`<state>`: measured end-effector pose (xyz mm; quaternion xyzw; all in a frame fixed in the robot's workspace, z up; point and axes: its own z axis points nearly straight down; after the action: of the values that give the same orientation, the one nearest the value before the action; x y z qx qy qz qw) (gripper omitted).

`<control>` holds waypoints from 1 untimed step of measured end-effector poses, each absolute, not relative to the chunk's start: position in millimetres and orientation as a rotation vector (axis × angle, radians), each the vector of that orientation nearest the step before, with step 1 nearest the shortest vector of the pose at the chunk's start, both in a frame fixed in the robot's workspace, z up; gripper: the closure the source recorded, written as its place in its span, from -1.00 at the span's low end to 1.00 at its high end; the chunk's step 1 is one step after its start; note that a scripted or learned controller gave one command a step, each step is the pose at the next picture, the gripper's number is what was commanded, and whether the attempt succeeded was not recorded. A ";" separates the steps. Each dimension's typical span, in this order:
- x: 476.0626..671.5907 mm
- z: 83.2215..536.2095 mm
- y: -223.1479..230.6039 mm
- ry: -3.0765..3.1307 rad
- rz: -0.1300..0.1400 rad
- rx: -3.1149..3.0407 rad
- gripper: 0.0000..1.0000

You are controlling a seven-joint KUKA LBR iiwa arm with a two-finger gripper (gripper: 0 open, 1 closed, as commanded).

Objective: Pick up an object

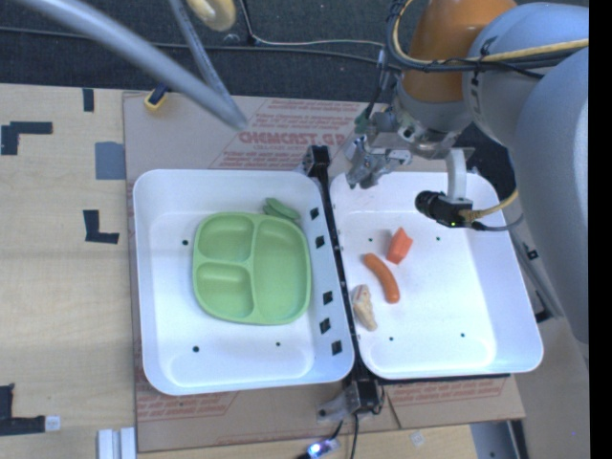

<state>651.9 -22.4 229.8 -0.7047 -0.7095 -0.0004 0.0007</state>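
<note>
Looming at upper right, arm hangs its gripper point(368, 172) over right bin's point(478, 347) top-left corner, grip unreadable, while carrot point(400, 246), sausage point(382, 277) and pale piece point(363, 307) lie loose below, ready for picking.

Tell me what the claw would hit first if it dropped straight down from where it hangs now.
Probably bare floor at the back left corner of the right bin, close to the divider. The claw hangs behind the orange piece and sausage, though depth is unclear.
</note>
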 end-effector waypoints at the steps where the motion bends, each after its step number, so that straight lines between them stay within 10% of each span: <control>1: 653.8 236.9 30.7 -2.228 -0.001 -2.213 1.00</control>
<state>653.8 30.7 236.9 -0.7047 -0.7095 -0.0002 0.0009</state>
